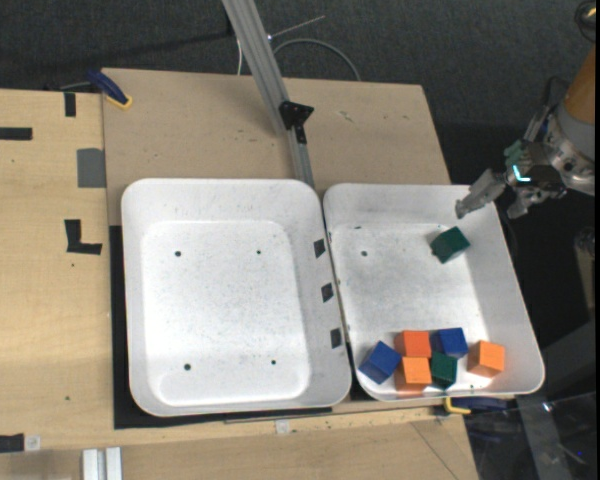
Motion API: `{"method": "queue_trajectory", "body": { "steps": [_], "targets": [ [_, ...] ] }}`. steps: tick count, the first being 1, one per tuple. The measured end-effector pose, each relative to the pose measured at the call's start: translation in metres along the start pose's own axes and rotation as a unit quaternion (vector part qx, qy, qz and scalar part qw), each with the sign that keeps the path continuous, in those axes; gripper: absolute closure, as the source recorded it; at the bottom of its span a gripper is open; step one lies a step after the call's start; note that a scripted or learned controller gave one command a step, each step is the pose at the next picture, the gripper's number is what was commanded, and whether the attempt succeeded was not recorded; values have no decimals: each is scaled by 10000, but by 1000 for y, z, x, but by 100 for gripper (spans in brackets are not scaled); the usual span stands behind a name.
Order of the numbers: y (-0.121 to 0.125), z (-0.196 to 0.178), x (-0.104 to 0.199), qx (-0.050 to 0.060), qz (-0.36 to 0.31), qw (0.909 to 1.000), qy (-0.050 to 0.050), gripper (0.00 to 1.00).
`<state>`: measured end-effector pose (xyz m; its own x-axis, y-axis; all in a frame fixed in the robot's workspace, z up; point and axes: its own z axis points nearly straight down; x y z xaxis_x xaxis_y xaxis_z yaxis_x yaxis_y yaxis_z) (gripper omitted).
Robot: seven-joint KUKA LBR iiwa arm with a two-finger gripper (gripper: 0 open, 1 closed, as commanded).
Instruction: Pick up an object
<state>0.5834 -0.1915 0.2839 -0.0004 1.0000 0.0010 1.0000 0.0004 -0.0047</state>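
Approach step: I see gripper (pixel 498 196) spread, carrying nothing, above right bin (pixel 500 298) rim. Next I'd descend onto green block (pixel 449 244).

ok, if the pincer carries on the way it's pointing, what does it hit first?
Probably the lone dark green block near the right bin's far end. The pincer slants down-left toward it, above the bin's rim. Depth is unclear, so it could land on bin floor instead.

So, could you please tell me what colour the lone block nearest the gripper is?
Dark green: the block, in the camera view.
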Motion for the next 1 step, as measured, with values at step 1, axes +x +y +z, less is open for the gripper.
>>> {"method": "queue_trajectory", "body": {
  "steps": [1],
  "targets": [
    [1, -2, 0, -19, -8, 10000, -8, 0]
  ]
}}
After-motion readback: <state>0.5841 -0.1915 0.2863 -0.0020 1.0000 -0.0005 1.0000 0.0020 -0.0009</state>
